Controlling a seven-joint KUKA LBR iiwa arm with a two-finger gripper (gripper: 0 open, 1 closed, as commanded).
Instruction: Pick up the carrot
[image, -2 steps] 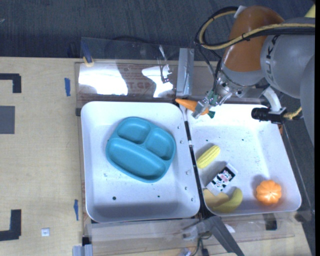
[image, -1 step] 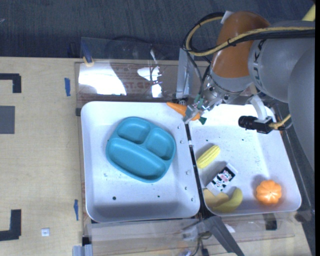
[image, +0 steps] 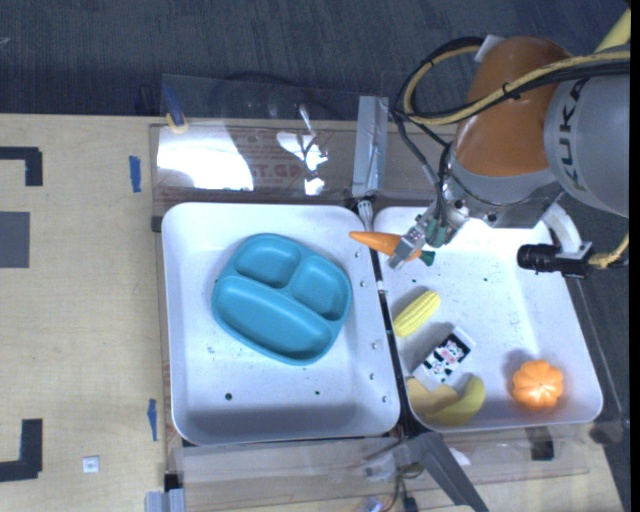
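Carrot at the bin divider, pincer at its thick end

The pincer (image: 412, 246) is closed on the thick end of the carrot (image: 374, 240), whose narrow tip pokes left across the divider toward the left bin (image: 190, 300), above the rim. Judging by its look, the carrot is a light, rigid toy with a smooth, tapering skin, so it may slide or pivot out of an end hold; a grip nearer its middle, across the width, would seat better. Close below in the right bin (image: 520, 300) lies a corn cob (image: 416, 311); the blue plate (image: 282, 296) sits well apart.
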